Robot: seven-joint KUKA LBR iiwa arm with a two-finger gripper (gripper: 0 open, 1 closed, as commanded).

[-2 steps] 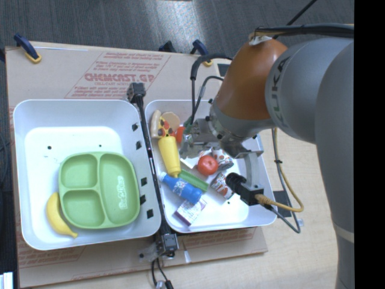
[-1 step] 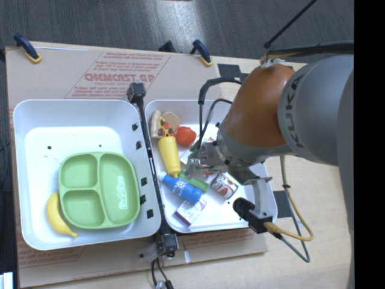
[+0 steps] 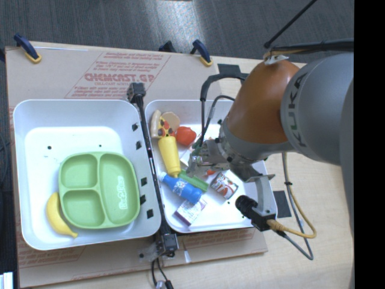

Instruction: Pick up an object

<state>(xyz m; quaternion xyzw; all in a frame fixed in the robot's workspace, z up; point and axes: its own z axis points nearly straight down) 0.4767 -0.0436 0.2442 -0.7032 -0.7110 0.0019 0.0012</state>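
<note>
- While the left bin (image 3: 24, 161) fills the left half of the frame, it carries a green divided plate (image 3: 99, 189) with 3 sections and a yellow banana (image 3: 57, 217) tucked against the plate's lower left edge.
- Behind both bins, at the upper left and centre, lies a brown cardboard sheet (image 3: 90, 71) with red print, pinned to the table (image 3: 337, 221) by blue clamps (image 3: 201, 52).
- Right of centre sits the right bin (image 3: 231, 218), touching the left one along a black clipped seam.
- At that bin's upper left lie a small tan toy (image 3: 165, 123) and, just beside it to the right, a red rounded object (image 3: 186, 136).
- Below them a yellow bottle (image 3: 169, 153) lies lengthwise, with a blue bottle (image 3: 183, 188) near its lower end and a green stick-shaped item (image 3: 194, 180) across the blue one.
- A purple and white packet (image 3: 190, 210) lies at the bin's lower middle, and a red and white packet (image 3: 224, 185) sits just right of the blue bottle.
- Over the middle of the right bin hangs the tool (image 3: 203, 156), low among the objects near the green item; whether its tips are apart or together cannot be told, and nothing shows between them.
- Filling the upper right, the grey arm (image 3: 319, 107) with its orange band (image 3: 264, 104) reaches in over the bin.
</note>
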